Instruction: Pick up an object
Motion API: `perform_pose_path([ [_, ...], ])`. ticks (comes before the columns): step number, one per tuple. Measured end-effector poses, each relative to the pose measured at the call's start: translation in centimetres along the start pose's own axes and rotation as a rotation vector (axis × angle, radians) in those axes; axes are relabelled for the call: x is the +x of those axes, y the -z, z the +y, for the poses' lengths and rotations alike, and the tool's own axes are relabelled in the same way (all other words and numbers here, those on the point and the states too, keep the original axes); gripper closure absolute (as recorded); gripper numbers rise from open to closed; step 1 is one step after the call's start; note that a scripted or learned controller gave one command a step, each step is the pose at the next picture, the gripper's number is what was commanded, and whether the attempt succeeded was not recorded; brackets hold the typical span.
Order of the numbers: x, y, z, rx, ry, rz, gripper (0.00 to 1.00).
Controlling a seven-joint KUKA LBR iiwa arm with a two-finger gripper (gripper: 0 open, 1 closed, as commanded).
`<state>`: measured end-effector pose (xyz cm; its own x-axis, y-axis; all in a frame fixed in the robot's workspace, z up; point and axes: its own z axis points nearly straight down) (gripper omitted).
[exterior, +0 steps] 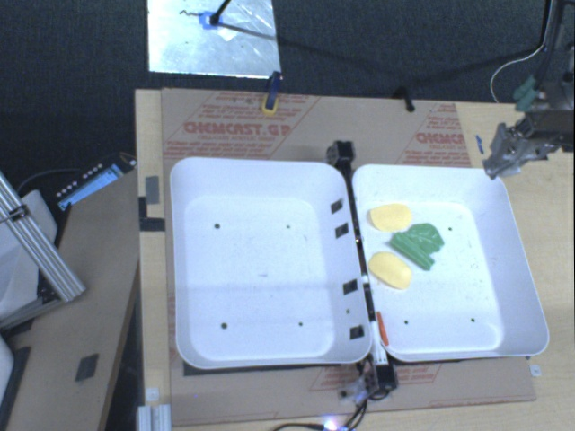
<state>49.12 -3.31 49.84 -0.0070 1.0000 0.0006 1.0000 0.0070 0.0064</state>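
In the camera view, two white bins sat side by side on the table (153, 268). The left bin (260, 173) had nothing to pick from. The right bin (503, 241) held three small things close together near its inner side. One yellow piece (390, 216) lay at the top. A second yellow piece (391, 270) lay below it. A green piece (419, 244) sat between them, a little to the right, and it looked like it touched both, though that was hard to be sure of.

The gripper (505, 155) hung at the far right corner of the right bin, above its edge and well apart from the three things. It held nothing. The picture was too blurry to tell how it was set.

The step in hand seemed to be reaching over to one thing. It would go best to choose the top yellow piece, because its left and upper sides were free. The gripper should come straight down over its middle. It should stay clear of the green piece, so that nothing got pushed away.
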Motion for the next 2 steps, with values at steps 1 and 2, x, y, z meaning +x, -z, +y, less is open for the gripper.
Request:
perform_pose_path([
  [1, 2.0, 3.8, -0.4, 0.001, -0.002, -0.001, 1.00],
  [2, -2.4, 3.7, -0.5, 0.003, -0.009, -0.002, 1.00],
])
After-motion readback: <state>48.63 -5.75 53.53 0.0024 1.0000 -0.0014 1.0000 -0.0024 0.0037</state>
